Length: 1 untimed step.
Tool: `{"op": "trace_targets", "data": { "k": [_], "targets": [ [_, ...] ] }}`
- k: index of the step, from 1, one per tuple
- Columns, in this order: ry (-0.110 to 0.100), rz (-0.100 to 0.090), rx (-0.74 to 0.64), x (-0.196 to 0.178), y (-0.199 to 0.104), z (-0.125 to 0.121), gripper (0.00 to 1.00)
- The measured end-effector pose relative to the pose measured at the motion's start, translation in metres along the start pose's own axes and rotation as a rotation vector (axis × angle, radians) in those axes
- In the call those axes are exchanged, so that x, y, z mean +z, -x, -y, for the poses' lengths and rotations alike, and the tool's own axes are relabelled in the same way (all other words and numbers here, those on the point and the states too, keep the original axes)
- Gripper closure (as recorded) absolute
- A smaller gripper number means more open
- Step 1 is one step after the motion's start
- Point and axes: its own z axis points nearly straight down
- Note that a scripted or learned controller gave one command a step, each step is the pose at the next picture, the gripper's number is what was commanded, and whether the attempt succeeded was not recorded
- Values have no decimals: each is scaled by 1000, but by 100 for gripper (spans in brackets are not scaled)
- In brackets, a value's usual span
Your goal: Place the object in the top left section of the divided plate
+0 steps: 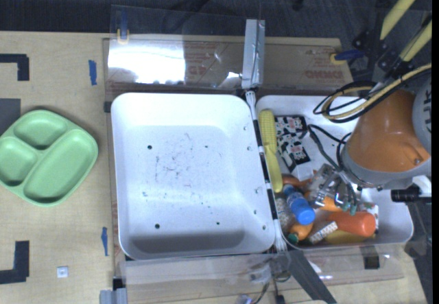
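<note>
Over the right bin (405, 224), I am hanging low above a crowded heap, my gripper (334, 191) reaching down among the things, and I cannot tell from this angle whether my fingers are apart or closed, nor whether anything is sitting between them. Which object I am meant to carry is not settled; the candidates are all lying in this right bin: a corn cob (270, 148) lying along the left wall, a black-and-white patterned piece (291, 136) beside it, a blue-capped bottle (300, 212), and an orange bottle-shaped thing (351, 224) near the front. They are touching and overlapping, so I am judging the main risk to be pinching two at once, or nudging one aside and coming up with nothing. The left bin (188, 165) is holding no objects that I can see. The green divided plate (42, 156) is sitting on the desk (48, 241) well to the left, beyond that bin, so a loose grip could be dropping the load on the long way across, or landing it in the wrong section.
</note>
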Motion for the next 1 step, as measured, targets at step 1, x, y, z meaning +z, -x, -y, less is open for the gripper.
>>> {"op": "trace_targets", "data": {
  "k": [1],
  "targets": [
    [-4, -15, -58, -235, 24, 23, 100]
  ]
}}
